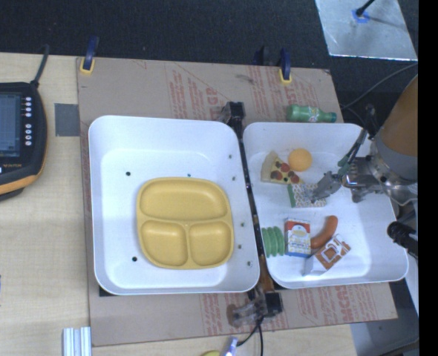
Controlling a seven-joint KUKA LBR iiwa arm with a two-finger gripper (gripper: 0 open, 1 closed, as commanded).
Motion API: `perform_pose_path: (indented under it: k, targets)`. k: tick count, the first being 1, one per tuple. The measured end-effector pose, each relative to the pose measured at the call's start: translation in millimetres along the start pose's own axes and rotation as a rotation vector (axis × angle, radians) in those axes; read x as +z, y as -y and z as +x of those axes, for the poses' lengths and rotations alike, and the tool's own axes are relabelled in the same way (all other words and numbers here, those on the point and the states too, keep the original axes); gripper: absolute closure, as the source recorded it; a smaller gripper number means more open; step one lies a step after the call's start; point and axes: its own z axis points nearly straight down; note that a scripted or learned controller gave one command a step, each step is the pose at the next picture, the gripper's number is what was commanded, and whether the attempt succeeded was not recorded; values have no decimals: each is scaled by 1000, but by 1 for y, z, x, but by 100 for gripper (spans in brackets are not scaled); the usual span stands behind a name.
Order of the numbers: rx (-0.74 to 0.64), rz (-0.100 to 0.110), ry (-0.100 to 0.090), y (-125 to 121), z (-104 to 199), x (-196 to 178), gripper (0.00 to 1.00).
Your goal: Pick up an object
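Cardboard [204, 87] under both bins [108, 199] — wooden bench [33, 258], dark floor [167, 13].

Bright, even overhead light; slight softness.

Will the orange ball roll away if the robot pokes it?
Probably. The ball looks round and smooth, so a nudge would likely send it rolling. The pizza slice close beside it might stop it on that side.
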Motion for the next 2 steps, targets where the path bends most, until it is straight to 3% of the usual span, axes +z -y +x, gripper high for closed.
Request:
perform_pose_path:
  k: [1, 2]
  targets:
    - [-1, -8, 0, -69, -13, 101, 0]
    - [1, -2, 0, -118, 8, 103, 0]
